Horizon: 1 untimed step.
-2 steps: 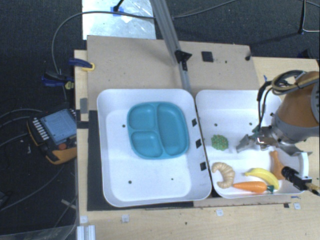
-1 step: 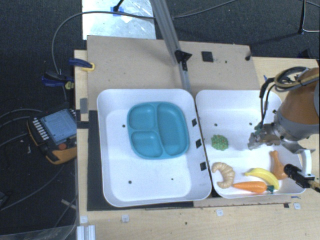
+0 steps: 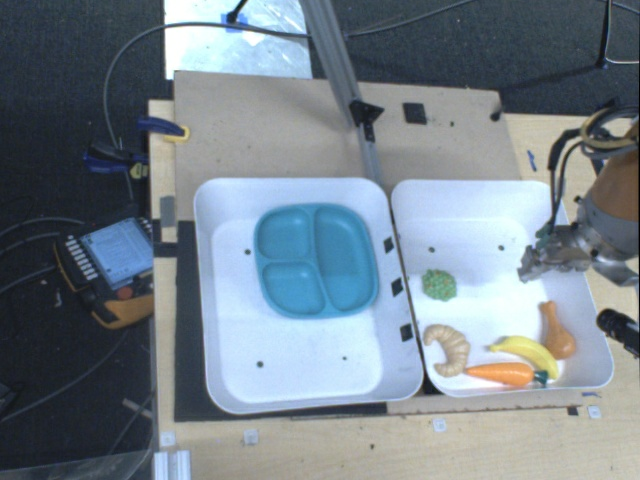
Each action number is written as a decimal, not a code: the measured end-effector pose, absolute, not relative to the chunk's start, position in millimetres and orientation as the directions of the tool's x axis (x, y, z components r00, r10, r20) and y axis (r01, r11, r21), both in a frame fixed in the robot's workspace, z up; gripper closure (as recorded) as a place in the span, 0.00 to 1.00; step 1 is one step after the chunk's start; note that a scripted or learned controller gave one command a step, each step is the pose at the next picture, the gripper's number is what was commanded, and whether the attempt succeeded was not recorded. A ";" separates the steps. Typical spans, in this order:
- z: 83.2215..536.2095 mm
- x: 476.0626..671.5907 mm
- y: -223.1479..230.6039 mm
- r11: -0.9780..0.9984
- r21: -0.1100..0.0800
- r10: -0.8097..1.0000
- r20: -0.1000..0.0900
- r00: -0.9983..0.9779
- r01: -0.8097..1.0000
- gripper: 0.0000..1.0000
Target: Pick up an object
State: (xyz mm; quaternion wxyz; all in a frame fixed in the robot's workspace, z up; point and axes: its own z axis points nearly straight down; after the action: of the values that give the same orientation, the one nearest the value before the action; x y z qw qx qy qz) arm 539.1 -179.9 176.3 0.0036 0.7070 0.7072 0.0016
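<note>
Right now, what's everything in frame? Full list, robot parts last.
bins: 2, white, side by side on the bench
divided plate: 1, teal, in the left bin
broccoli: 1, green, middle of the right bin
croissant: 1, tan, right bin near its front wall
banana: 1, yellow, right bin front, just above the carrot
carrot: 1, orange, against the right bin's front wall
drumstick: 1, orange-brown, right bin, right of the banana
handheld device: 1, orange and black, on the floor left of the bench
arm: 1, grey with an orange band, over the right bin's right edge
pincer: 1, dark grey, above the drumstick
</note>
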 end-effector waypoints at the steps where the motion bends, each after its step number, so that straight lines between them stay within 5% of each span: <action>1: 235.3 541.7 -170.7 0.007 0.009 1.000 -0.002 -0.007 1.000 1.00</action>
State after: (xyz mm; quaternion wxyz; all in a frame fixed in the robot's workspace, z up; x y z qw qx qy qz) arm 541.7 -170.7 235.3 0.0039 0.7047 0.7095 0.0022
